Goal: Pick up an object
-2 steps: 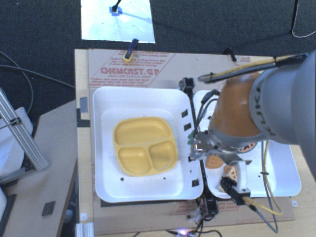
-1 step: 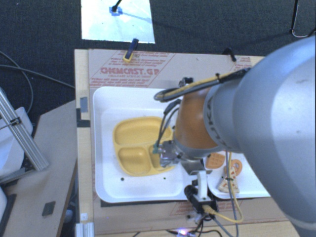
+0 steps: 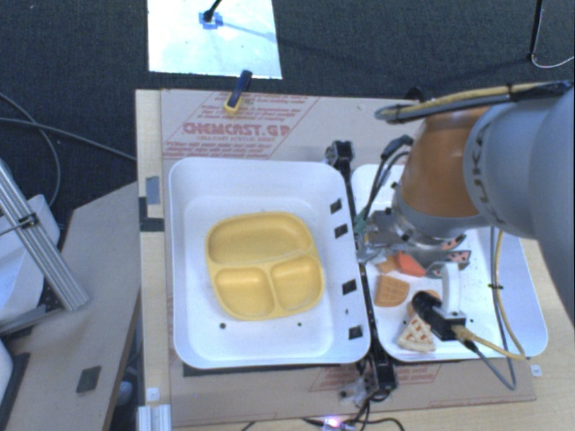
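Candidates for the pick all sit in the right bin (image 3: 532,329), bunched at its left side. The orange piece (image 3: 410,264) lies directly below the gripper (image 3: 415,248) and partly under it. A round tan biscuit (image 3: 391,291) is just beside it, toward the near edge. A waffle wedge (image 3: 417,336) lies nearer still, apart from the biscuit.

Judgement: the orange piece is the likely target, since the tool is low over it and centred there. Nothing is visibly lifted or carried.

Gripper state: cannot tell. The wrist and the orange band of the arm (image 3: 503,169) cover it from above.

The arm reaches in from the right and bends down steeply, which suits a vertical approach into a shallow bin.

Risk: the biscuit is close enough to be nudged or caught along with the target. The bin wall is also near on the left.

The left bin (image 3: 184,241) holds one yellow divided plate (image 3: 265,263), lying flat at the centre, well apart from the work.
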Robot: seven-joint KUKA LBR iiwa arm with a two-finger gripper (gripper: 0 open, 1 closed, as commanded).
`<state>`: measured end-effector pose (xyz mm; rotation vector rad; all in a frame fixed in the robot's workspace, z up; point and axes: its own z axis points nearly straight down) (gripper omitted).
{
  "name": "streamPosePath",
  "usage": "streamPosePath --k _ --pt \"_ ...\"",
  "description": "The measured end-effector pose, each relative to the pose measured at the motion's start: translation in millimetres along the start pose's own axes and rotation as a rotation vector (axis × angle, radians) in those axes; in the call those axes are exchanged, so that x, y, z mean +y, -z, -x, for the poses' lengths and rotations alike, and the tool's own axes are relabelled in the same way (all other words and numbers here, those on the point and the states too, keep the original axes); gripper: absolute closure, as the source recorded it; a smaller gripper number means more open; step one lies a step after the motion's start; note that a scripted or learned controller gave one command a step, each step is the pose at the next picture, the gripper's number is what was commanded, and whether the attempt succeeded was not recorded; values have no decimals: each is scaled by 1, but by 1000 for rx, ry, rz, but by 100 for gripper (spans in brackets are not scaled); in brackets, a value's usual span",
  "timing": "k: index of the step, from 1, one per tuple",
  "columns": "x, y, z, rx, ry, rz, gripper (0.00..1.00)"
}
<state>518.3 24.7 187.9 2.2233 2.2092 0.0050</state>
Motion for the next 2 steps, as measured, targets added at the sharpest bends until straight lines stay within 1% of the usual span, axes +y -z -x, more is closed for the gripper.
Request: streamPosePath --k 1,2 --pt "-33 -4 59 2 2 -9 100" --pt "-31 -4 55 3 7 -7 0"
